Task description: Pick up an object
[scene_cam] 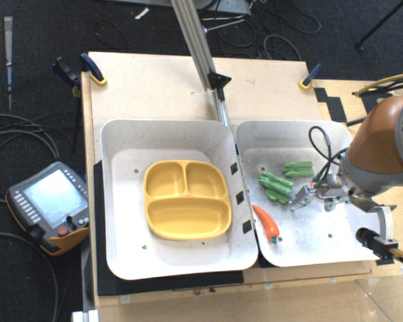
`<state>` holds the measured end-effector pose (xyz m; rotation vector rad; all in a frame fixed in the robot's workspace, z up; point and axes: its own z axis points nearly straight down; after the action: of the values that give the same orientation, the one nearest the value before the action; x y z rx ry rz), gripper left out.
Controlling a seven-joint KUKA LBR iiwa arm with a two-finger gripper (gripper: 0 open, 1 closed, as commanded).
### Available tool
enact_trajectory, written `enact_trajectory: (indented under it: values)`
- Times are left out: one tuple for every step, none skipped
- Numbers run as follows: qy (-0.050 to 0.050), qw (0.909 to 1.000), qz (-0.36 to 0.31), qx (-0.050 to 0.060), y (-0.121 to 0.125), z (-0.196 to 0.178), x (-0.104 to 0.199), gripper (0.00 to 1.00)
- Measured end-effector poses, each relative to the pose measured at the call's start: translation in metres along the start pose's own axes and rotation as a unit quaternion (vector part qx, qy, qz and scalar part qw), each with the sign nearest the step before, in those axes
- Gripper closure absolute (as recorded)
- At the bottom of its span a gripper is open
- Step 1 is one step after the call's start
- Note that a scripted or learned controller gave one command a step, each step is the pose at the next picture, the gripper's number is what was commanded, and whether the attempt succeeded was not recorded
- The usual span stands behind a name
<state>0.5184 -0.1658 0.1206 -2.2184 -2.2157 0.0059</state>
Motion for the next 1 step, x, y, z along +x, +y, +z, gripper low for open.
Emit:
enact_trajectory:
  values:
    - [-0.001, 1.0, 0.0, -0.004, 0.0023, -0.0141, -0.0003, 1.0]
